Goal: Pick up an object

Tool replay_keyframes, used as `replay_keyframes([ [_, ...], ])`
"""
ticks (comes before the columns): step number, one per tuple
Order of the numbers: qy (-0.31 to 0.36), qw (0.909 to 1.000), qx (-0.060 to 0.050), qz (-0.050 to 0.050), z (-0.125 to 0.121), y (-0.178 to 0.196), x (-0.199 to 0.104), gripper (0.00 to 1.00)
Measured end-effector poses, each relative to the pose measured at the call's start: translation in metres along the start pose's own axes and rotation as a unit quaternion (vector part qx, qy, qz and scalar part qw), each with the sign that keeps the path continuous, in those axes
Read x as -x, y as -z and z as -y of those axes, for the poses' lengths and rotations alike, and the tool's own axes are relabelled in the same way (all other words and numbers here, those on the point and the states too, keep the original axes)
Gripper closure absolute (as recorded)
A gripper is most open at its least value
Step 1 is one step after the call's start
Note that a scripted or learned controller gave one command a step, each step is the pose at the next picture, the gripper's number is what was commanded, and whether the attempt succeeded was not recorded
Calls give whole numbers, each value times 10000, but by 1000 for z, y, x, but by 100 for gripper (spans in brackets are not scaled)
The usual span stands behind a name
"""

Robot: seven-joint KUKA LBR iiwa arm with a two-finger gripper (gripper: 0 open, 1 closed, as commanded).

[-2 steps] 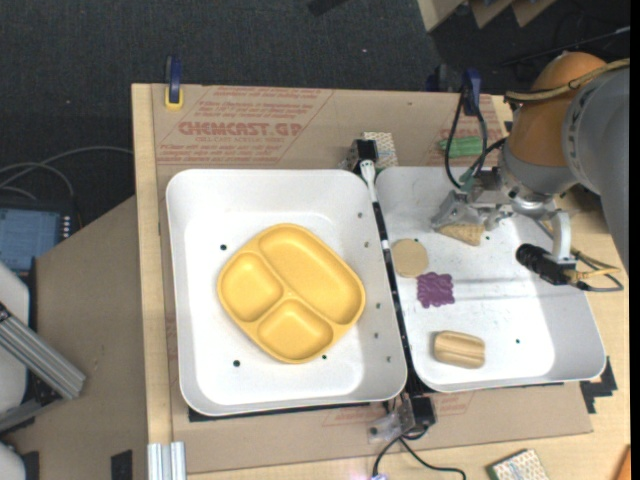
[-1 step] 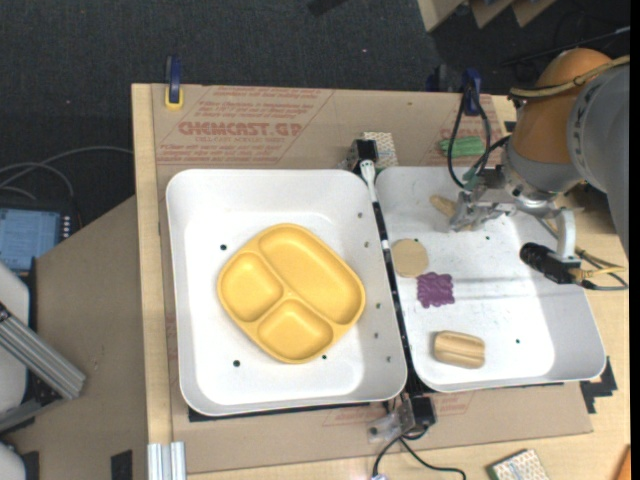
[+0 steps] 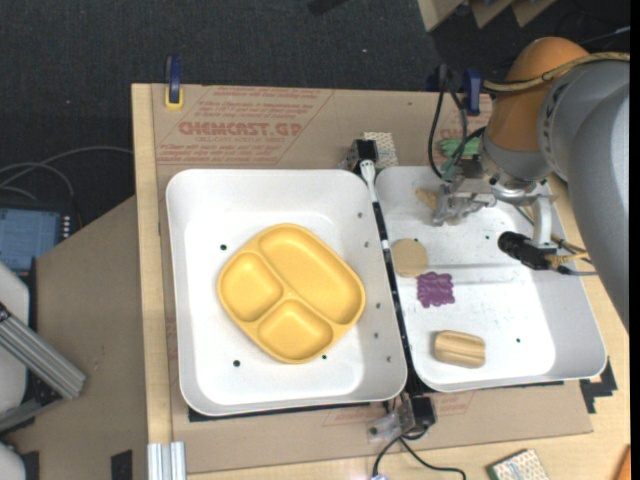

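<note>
The grey arm (image 3: 590, 118) comes in from the right side, and its orange band (image 3: 530, 88) sits above the wrist. The wrist points down over the far left corner of the right bin (image 3: 520, 358). The gripper (image 3: 455, 208) hangs low there, close to the bin floor.

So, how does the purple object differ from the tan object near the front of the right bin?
The purple object is flat with a ragged outline; the tan object is rounded and smooth, like a small bread roll. The purple one lies nearer the bin's middle, the tan one nearer its front edge. Both rest loose on the right bin, away from the gripper.
</note>
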State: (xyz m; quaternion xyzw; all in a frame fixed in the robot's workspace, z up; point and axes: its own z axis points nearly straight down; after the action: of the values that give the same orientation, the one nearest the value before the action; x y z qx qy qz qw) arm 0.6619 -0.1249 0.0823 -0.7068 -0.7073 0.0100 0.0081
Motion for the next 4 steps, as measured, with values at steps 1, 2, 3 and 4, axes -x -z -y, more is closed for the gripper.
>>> replay_keyframes([
  [1, -12, 9999, 112, -17, 12, 18, 9, 100],
  [2, 2, 10000, -59, -35, 3, 2, 12, 100],
  [3, -5, 10000, 6, -35, 1, 18, 22, 100],
  [4, -9, 9999, 119, -18, 37, 61, 6, 100],
])
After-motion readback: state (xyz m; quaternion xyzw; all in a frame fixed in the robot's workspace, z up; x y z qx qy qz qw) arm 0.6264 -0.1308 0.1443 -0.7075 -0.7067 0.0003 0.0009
